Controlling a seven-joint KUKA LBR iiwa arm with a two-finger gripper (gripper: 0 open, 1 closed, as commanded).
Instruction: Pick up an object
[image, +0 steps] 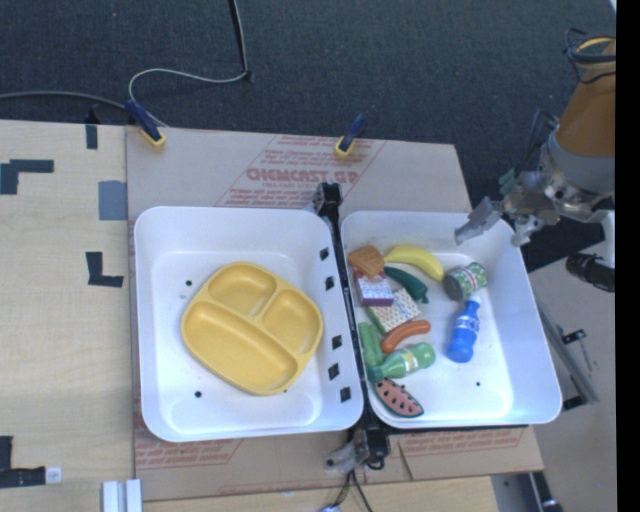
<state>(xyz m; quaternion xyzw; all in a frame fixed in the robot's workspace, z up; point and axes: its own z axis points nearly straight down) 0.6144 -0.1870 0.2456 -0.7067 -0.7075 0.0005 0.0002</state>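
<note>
The bench carries 2 shallow white bins side by side on a sheet of brown cardboard. The left bin holds 1 yellow divided plate, lying flat near its middle. The right bin holds a cluster of toy foods, mostly along its left half: a yellow banana at the far side, a green-labelled can lying on its side just right of the banana, a blue bottle nearer and right of centre, a red sausage beside it, a green vegetable just near of that, and a watermelon slice at the near edge. A brown piece and a purple-and-white box lie at the far left of the pile.

The arm comes in from the right, its gripper hanging above the far right corner of the right bin, apart from every toy. Nothing sits between the jaws; whether they are released or clenched I cannot tell.
</note>
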